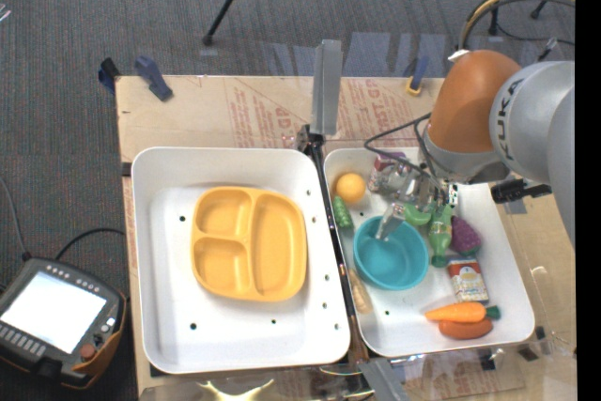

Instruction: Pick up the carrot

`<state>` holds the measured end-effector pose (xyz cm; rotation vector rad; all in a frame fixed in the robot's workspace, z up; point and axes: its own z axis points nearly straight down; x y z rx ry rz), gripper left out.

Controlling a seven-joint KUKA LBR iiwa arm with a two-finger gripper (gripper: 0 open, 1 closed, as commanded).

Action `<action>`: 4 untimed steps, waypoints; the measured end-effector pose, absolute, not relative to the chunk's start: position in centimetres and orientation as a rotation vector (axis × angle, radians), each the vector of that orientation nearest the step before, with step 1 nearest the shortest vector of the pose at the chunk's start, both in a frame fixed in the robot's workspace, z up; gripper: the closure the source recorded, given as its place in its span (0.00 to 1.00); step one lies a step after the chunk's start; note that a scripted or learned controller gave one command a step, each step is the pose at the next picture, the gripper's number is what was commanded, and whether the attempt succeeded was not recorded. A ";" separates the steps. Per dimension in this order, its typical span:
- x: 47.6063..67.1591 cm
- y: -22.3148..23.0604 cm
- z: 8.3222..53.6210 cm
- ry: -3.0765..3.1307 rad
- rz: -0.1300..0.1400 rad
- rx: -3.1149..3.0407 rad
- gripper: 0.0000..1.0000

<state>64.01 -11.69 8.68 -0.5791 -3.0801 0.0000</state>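
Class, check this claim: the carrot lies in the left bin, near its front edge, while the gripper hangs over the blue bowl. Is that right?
Not quite. The camera view shows the carrot in the right bin, near its front edge. The gripper does hang over the blue bowl.

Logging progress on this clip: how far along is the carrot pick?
Nothing looks done yet: the carrot lies at the near edge of the right bin, untouched. The gripper hangs over the blue bowl, away from the carrot. Still left: reaching the carrot, gripping it and lifting it.
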 end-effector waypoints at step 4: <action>61.2 -1.9 18.7 -2.830 0.000 -1.362 0.00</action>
